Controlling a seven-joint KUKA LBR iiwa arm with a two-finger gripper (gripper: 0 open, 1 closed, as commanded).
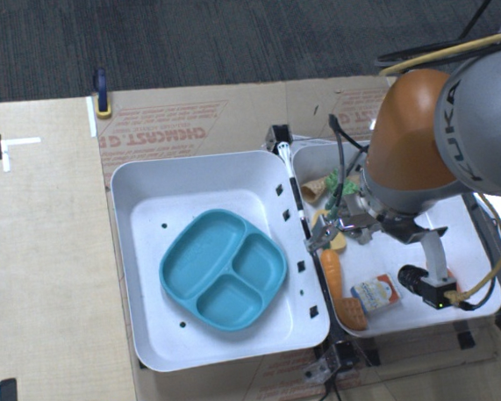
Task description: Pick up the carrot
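Note:
The carrot [332, 275] is a long orange piece lying lengthwise along the left wall of the right bin [472, 306]. My gripper [328, 232] hangs just beyond the carrot's far end, at or very near its tip, under the grey arm with the orange band [412, 136]. The arm's bulk covers much of the right bin's far half, and from this angle I cannot tell whether the gripper touches the carrot.
A blue three-compartment plate [224, 269] lies in the left bin [149, 337]. The right bin also holds a small carton [376, 295], an orange-brown piece [352, 316], a tan wedge [314, 189] and a green item [351, 187]. A black cable fitting [426, 286] hangs over the bin.

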